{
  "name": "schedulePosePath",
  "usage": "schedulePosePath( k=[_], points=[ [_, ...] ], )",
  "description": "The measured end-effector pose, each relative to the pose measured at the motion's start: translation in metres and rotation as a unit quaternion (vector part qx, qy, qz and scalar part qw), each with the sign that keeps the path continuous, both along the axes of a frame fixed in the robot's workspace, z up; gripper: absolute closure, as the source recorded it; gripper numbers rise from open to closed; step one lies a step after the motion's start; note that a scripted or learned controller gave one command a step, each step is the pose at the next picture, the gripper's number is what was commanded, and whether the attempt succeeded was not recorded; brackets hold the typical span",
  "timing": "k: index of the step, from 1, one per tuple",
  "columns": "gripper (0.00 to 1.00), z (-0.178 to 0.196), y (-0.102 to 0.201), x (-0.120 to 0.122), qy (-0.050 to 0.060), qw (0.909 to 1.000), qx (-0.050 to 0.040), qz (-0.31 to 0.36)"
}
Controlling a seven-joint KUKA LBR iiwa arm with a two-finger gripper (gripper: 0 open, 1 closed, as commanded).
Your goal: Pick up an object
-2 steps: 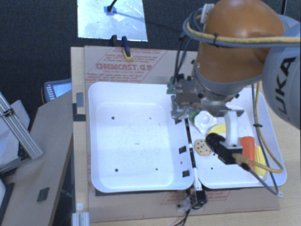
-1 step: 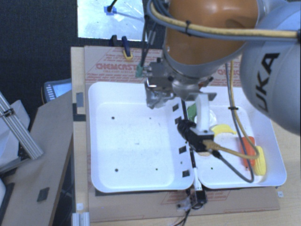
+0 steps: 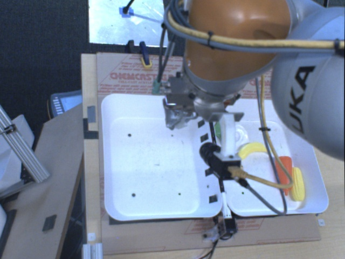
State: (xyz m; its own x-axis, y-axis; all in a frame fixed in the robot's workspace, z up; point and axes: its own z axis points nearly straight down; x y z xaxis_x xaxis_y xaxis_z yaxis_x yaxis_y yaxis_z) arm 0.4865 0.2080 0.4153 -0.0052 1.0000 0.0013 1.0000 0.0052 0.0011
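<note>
My gripper (image 3: 177, 117) hangs low over the far right corner of the left bin (image 3: 145, 166), close to the divide between the two bins. In the right bin (image 3: 315, 201) lie a curved yellow piece (image 3: 252, 149), an orange stick-shaped piece (image 3: 284, 169) and a second yellow piece (image 3: 297, 186) by the right wall. A bit of green (image 3: 218, 129) and a white object (image 3: 240, 136) show just under the wrist. The big orange-banded wrist hides the far part of the right bin.
Both bins rest on a cardboard sheet (image 3: 129, 74) on the bench. A yellow cable (image 3: 264, 181) droops over the right bin. A blue-and-yellow clamp (image 3: 144, 55) sits at the far edge of the cardboard.
</note>
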Motion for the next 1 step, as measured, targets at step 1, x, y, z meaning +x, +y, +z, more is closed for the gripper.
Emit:
schedulePosePath(
  k=[1],
  points=[
    [1.0, 0.0925, 0.0205, 0.0003, -0.005, 1.0, 0.0025, 0.001]
  ],
)
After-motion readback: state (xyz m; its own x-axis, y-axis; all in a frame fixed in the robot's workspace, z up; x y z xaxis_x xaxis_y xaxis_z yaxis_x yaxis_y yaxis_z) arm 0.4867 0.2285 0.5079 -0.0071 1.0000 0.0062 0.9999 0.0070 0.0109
